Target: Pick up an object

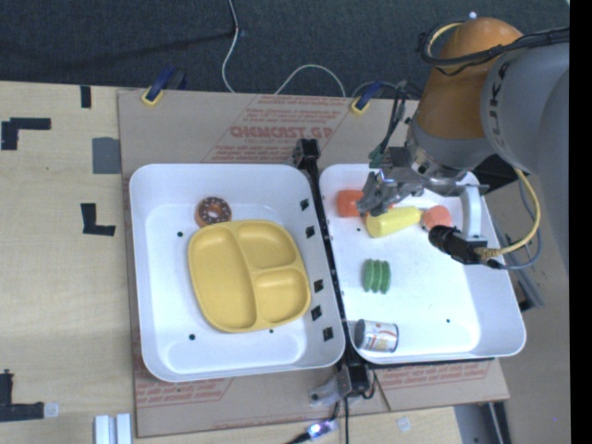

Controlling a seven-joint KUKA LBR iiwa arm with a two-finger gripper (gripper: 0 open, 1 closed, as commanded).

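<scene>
Gripper [381,200] low in right bin [481,326], at the yellow object [393,220].
Can't tell from here if it's clenched or holding. Yellow object lies near the bin's far edge, orange pieces [347,203] either side, green item [376,276] nearer.

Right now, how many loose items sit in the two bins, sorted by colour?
Yellow: 2, divided plastic plate, oblong yellow block
Orange: 2, orange piece, rounded orange piece
Green: 1, ridged green item
Brown: 1, chocolate doughnut
Silver: 1, metal can
Total: 7
</scene>
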